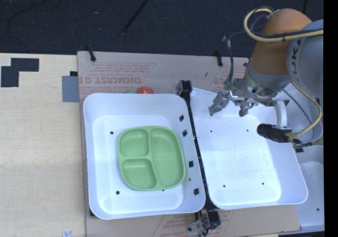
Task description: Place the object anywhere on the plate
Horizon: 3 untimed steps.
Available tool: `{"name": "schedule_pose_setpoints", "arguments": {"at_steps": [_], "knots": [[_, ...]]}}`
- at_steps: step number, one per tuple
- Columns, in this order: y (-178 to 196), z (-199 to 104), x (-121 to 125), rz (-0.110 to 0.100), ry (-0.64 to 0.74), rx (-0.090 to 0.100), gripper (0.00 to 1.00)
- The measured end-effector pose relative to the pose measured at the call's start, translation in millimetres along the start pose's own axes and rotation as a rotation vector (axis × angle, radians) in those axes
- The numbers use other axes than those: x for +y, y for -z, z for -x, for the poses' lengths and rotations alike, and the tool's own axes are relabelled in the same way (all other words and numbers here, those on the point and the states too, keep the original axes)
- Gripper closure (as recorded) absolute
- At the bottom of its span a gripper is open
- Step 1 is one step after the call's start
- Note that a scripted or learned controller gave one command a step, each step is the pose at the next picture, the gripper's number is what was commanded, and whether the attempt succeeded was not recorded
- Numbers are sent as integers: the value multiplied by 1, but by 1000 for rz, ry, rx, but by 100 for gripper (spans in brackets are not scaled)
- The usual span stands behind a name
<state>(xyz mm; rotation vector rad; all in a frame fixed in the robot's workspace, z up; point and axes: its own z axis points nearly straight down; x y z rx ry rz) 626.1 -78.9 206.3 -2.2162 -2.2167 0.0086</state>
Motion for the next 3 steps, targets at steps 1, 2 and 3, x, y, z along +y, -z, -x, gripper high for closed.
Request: {"name": "schedule_pose_setpoints", "arguments": {"at_steps": [1,2,3], "knots": [[-47,2,-7,0,0,0,0],[-97,0,2,2,2,0,0],[-84,2,2,4,-2,-1,100]]}}
